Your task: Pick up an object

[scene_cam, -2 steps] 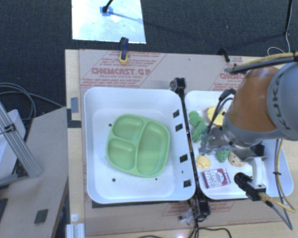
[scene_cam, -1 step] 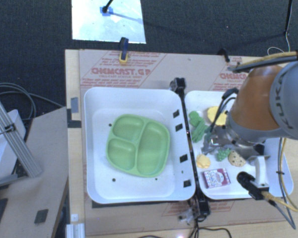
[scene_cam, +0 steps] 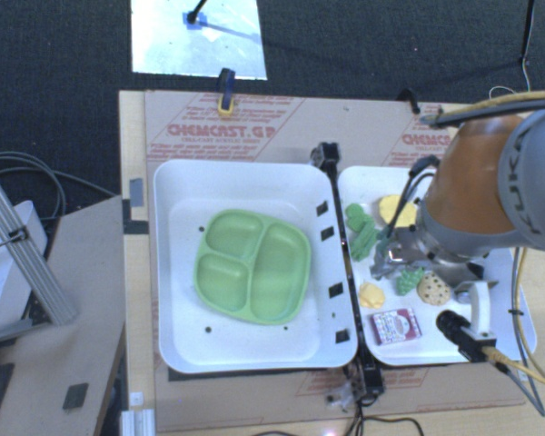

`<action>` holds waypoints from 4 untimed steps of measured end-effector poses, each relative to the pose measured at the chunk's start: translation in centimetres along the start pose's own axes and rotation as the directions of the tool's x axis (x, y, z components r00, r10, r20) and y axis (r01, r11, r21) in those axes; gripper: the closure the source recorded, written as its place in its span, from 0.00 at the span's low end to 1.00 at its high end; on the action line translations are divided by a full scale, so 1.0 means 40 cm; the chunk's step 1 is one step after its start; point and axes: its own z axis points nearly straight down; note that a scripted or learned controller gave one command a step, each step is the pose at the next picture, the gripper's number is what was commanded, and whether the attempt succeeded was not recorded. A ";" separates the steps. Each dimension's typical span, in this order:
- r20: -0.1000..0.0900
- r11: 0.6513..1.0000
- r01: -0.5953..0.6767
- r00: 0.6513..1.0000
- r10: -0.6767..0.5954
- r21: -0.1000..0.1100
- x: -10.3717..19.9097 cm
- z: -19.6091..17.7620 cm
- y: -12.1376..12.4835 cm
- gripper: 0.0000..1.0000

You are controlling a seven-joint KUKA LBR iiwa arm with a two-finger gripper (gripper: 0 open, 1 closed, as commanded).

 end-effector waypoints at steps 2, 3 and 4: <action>0.005 1.000 -0.016 1.000 0.016 0.005 -0.251 -0.094 -0.010 1.00; 0.001 1.000 -0.006 1.000 0.006 0.007 -0.237 -0.091 -0.008 0.00; 0.003 1.000 -0.016 1.000 0.016 0.012 -0.493 0.206 -0.010 0.00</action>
